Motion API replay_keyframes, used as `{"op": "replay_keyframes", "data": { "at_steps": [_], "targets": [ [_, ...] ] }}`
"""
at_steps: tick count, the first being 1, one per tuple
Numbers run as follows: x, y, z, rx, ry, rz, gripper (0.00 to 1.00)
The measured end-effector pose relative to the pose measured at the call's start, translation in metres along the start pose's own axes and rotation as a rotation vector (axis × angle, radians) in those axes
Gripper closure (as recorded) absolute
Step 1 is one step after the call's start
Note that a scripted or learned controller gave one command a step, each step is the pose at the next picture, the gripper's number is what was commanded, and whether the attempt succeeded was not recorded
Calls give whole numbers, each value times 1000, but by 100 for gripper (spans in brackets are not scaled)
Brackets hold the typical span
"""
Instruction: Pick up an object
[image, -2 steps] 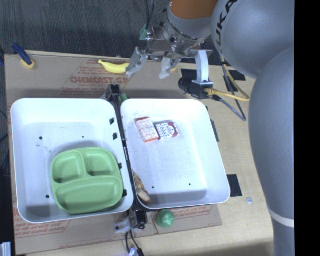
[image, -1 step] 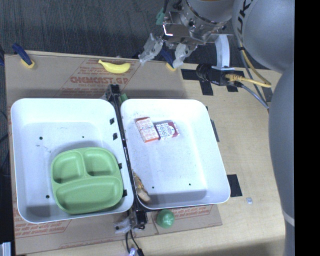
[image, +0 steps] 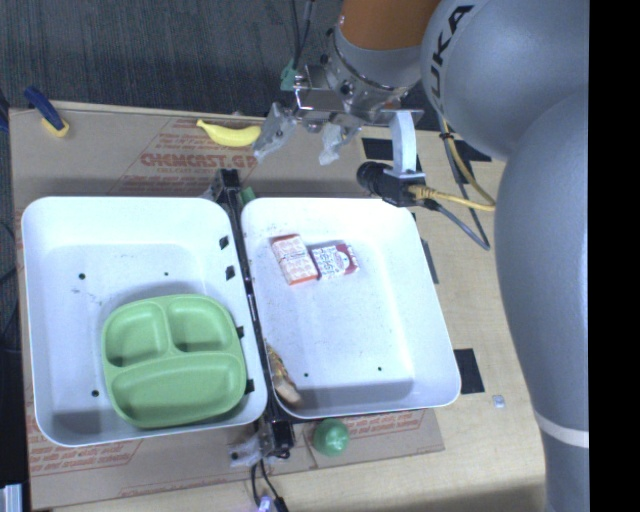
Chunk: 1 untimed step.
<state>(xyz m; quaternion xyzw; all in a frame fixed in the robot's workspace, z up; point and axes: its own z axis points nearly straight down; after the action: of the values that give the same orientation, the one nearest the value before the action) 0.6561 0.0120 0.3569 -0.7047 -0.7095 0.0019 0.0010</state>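
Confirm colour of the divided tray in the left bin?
Light green tray, seen clearly in the camera view.

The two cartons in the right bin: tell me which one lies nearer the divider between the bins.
The orange-and-white carton, on the left; the red-and-white carton touches its right side.

— What does the bench (image: 470, 330) look like?
— A pale tan top, with a sheet of printed brown cardboard (image: 150, 160) spread across most of it.
— And behind it?
— A dark grey backdrop (image: 150, 50) runs along the far edge; it may be carpet or fabric, the texture is too blurred to tell.
— Anything on the bare surface?
— Small black tape patches (image: 467, 370) at the right side. The light is even and soft.
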Motion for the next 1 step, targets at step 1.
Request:
{"op": "replay_keyframes", "data": {
  "at_steps": [1],
  "targets": [
    [-24, 0, -28, -4, 0, 2, 0]
  ]
}}
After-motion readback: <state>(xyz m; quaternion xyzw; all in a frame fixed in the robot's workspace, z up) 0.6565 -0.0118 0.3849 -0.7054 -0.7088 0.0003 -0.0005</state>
